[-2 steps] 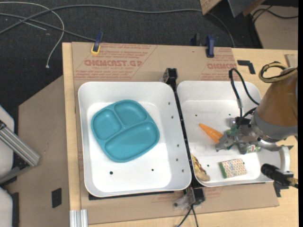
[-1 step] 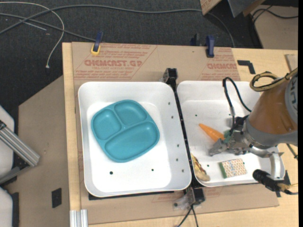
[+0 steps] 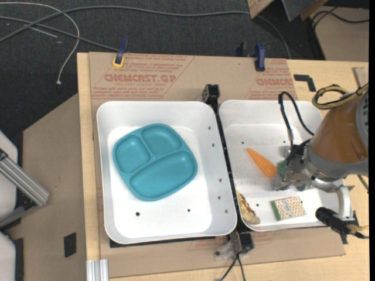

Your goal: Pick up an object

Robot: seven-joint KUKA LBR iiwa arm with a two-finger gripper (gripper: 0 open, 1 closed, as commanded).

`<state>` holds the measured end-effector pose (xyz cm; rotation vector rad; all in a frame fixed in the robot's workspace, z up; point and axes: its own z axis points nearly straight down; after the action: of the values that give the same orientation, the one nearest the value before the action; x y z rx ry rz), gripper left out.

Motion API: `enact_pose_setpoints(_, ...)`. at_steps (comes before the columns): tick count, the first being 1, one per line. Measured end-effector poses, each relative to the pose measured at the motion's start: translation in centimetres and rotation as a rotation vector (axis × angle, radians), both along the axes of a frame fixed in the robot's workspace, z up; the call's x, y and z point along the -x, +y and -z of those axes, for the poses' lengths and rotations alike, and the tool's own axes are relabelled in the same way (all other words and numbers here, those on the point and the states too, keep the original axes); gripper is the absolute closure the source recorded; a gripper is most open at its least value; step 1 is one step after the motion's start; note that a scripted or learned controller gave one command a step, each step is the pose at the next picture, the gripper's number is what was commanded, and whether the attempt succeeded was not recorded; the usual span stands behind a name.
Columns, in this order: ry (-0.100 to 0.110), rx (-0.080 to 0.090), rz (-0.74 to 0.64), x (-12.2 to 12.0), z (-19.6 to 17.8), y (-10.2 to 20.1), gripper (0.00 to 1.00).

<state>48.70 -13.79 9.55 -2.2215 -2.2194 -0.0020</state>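
The smooth tapered orange carrot point(image 3: 261, 162) lies in the right white bin point(image 3: 258, 122), touching the gripper point(image 3: 286, 177), near a patterned square sponge point(image 3: 288, 208); the brown board point(image 3: 146, 75) reads "CHEMCAST GP".

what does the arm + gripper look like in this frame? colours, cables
The arm is a thick rounded body with an orange-brown band above a grey wrist section. A black cable loops over it toward the wrist. The gripper is a small dark metal assembly.
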Motion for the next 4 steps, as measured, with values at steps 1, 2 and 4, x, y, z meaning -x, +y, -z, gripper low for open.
enact_pose_setpoints(1,-0.004,0.003,-0.001,0.6,-6.1,0.1,1.00)
enact_pose_setpoints(2,-0.003,0.003,-0.002,0.8,-10.3,0.3,1.00)
enact_pose_setpoints(4,-0.002,0.000,-0.008,-2.0,-14.6,4.9,1.00)
